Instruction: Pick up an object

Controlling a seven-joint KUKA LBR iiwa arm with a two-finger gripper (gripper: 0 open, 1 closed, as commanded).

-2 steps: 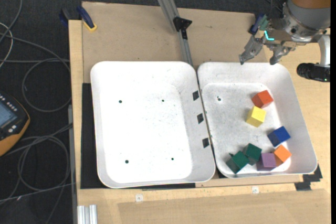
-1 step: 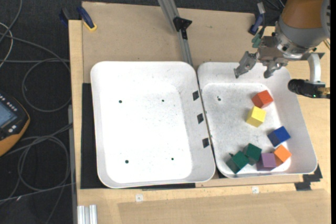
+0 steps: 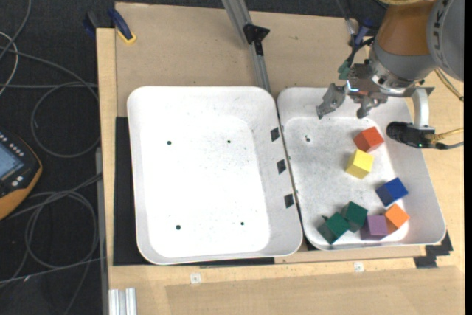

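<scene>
I see the pincer hanging over the far end of the right shallow white bin, its two grey fingers spread apart with nothing between them. The grey arm with its orange band reaches in from the right above it.

The blocks all lie in that right bin. A red-orange cube sits just right of the pincer and nearer me, with a yellow cube just beside it. Further toward the near edge I see a blue cube and a small orange cube close together, then a purple cube and two dark green blocks clustered against the near wall.

The left shallow white bin lies alongside on the wooden bench.
</scene>
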